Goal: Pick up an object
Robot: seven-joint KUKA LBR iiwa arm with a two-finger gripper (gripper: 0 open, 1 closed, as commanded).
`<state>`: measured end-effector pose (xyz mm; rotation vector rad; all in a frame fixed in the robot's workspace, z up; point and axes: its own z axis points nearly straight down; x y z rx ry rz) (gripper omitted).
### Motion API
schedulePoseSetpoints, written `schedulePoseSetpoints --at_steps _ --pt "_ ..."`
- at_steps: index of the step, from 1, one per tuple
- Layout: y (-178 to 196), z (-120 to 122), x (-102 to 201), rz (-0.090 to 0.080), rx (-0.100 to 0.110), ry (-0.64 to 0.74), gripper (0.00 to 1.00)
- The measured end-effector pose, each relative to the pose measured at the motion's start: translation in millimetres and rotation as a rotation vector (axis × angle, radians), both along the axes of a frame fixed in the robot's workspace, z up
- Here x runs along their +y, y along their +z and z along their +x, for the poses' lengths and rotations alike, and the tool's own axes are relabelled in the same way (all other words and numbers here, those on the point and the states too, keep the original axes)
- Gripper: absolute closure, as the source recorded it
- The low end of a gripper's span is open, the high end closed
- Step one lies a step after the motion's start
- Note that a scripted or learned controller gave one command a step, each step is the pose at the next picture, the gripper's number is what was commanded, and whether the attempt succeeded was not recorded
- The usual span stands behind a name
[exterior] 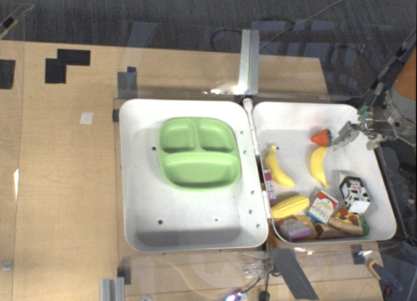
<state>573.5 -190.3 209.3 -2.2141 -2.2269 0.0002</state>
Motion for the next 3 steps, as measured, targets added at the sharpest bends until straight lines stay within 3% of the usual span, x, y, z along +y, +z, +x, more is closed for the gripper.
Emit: schedulePoseSetpoints --at_steps 1,2,3 --pt "-116 16 20 -0.001 -0.003 -0.037 0.00" --pt "-109 17 21 0.001 -0.001 -0.035 1.00" --pt "-22 49 61 -0.001 -0.001 -0.128 1.00"
